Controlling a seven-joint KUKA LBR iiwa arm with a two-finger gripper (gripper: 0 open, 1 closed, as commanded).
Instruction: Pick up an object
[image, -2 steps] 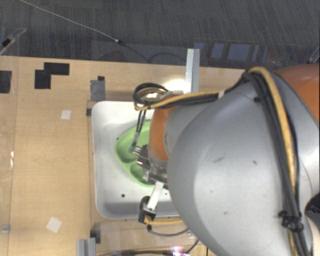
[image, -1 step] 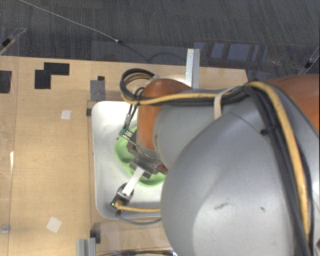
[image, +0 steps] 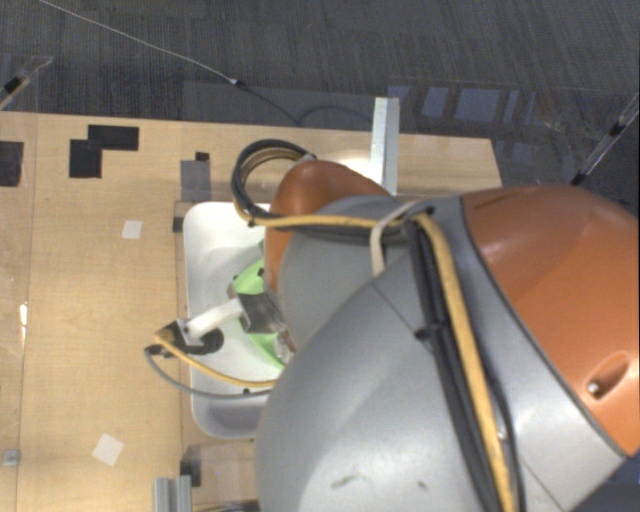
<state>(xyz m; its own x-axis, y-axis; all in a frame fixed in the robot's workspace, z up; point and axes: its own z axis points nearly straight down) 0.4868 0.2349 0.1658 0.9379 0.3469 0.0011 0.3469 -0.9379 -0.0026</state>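
One green object (image: 252, 280) sits in the white bin (image: 205, 250) at mid-left, partly hidden under the arm (image: 420, 380), w/ the gripper (image: 262, 315) right over it, can't tell its state, and the arm's grey/orange bulk covers the right side of the bench (image: 90, 300).

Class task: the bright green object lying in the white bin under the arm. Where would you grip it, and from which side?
Judging cautiously: grip the bright green object across its exposed left edge, descending from above. The grey arm hides its remainder, so its shape is unclear; the shallow white bin wall blocks a sideways approach.
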